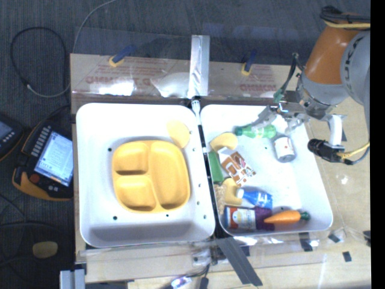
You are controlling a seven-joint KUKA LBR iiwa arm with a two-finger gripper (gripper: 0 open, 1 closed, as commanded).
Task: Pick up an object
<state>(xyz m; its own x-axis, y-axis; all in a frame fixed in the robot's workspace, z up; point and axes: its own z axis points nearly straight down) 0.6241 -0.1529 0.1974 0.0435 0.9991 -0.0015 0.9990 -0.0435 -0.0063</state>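
Observation:
My gripper (278,123) hangs over the far right part of the right bin (322,188), its fingers spread open with nothing between them. Just below and left of it lies a green bottle (255,130). A small grey can (284,149) lies directly in front of the gripper. Further left are a yellow banana-shaped piece (224,141) and a red-and-white snack packet (236,165). Along the near wall lie a blue bottle (257,196), a red-labelled dark bottle (243,217) and an orange carrot (284,217).
The left bin (96,221) holds a yellow divided plate (150,175) and a pale yellow disc (178,131) near its far right corner. A green strip (215,166) lies along the divider between the bins. A handheld pendant (51,161) sits off the bench at left.

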